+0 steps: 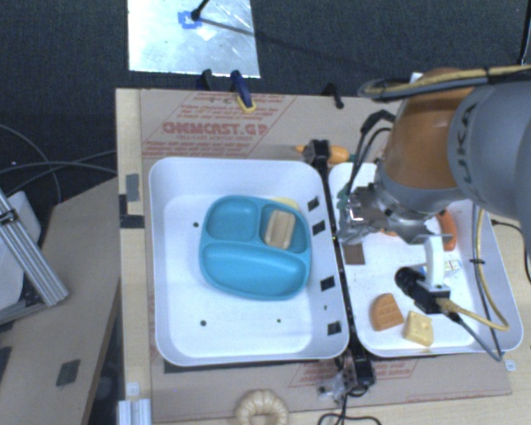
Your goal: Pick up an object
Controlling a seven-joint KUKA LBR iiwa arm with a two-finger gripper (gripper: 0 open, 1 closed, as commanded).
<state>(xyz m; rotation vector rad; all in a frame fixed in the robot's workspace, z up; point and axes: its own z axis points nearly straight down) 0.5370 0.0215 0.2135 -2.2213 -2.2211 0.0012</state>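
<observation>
My gripper (pixel 354 235) hangs low over the left side of the right bin (pixel 496 326), close to the wall between the two bins. The grey wrist and orange band cover most of it. A small brown piece (pixel 355 254) shows right under it; I cannot tell whether that piece is held. Two tan food pieces lie near the right bin's front: a rounded one (pixel 387 311) and a paler square one (pixel 418 328). An orange-red piece (pixel 448 227) peeks out beside the arm. In the left bin (pixel 186 326) a blue divided plate (pixel 248 268) carries a tan bread-like piece (pixel 280 228).
An orange thing (pixel 337 155) lies just behind the bins, by the black clip at the divider. A beige ring (pixel 261 408) lies on the bench in front of the bins. The arm covers the back of the right bin.
</observation>
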